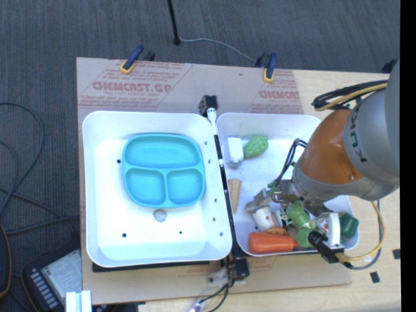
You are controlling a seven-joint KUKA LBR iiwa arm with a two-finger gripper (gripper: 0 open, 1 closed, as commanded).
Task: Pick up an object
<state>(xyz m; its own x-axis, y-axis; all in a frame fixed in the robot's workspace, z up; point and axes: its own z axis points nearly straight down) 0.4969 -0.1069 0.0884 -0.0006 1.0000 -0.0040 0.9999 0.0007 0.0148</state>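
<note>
- Orange-banded and grey, the arm [351, 151] is reaching in from the right and bending low over the right bin [305, 121], where the pickable clutter is lying.
- Its end effector [276, 200] is hanging just above or among the pile near the bin's front; whether it is open or closed cannot be told, and nothing is visibly gripped.
- Candidates are crowding beneath it: an orange carrot-like toy [271, 242] against the front wall, a green piece [300, 218] just beside it, a small white item [263, 218], and a dark green piece [348, 225] at the right corner.
- Farther back, well apart from the wrist, a bumpy green toy [255, 146] is sitting next to a white block [234, 149], with a tan cone [234, 194] lying along the dividing wall.
- In the left bin [97, 174], a blue divided tray [163, 169] is resting flat, probably serving as a drop-off spot.
- Judging by the pose, the arm is working at a grasp on the front pile; tight packing is risking a slipped or double pick.
- Clamps [132, 58] are pinning the cardboard sheet to the tabletop [312, 83], keeping the bins steady.
</note>
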